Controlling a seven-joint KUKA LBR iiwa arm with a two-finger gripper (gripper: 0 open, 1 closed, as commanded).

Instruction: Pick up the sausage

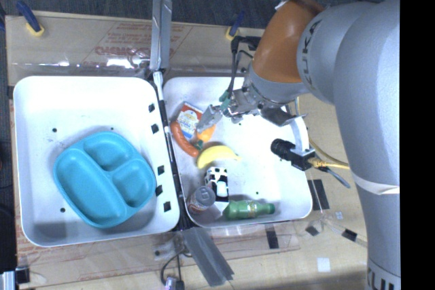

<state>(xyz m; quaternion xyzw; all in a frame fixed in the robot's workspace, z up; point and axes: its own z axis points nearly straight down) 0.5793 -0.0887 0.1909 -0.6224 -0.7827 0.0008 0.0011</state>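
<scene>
The sausage (181,140) is an orange-red curved piece lying in the right bin (285,180), close to that bin's left wall. An orange and white packet (188,120) lies against its upper end. My gripper (209,119) reaches in from the right and hangs just above and to the right of the sausage, over the packet's edge. The frame is too small and shadowed there to show how the gripper stands or whether anything is in it.
A yellow banana (217,155), a black and white toy (217,180), a can (202,198) and a green bottle (249,209) lie in the right bin's front part. A blue divided plate (102,176) sits in the left bin (41,105).
</scene>
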